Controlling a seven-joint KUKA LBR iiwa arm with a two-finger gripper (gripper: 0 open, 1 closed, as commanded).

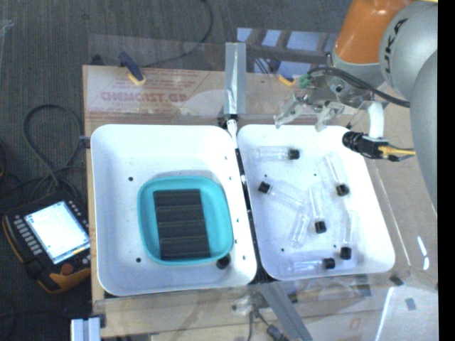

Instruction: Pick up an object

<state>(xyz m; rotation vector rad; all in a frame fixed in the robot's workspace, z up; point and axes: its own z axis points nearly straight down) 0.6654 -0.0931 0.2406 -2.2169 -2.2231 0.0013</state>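
We saw the splayed, empty metal two-finger jaws [307,116] above the right shallow white bin's [370,190] far edge, over clear black-capped plastic tubes [279,152].

Both bins [114,162] white plastic, smooth, slight sheen; left bin holds a teal plastic tray [148,222], glossy rim, with dark ribbed matt insert [182,224]; right bin holds clear tubes [302,222], glassy or clear plastic, cannot tell which, with black matt caps [320,226]; surface [163,94] pale wood-like board under a clear glossy sheet; arm [419,41] smooth grey, orange band glossy.
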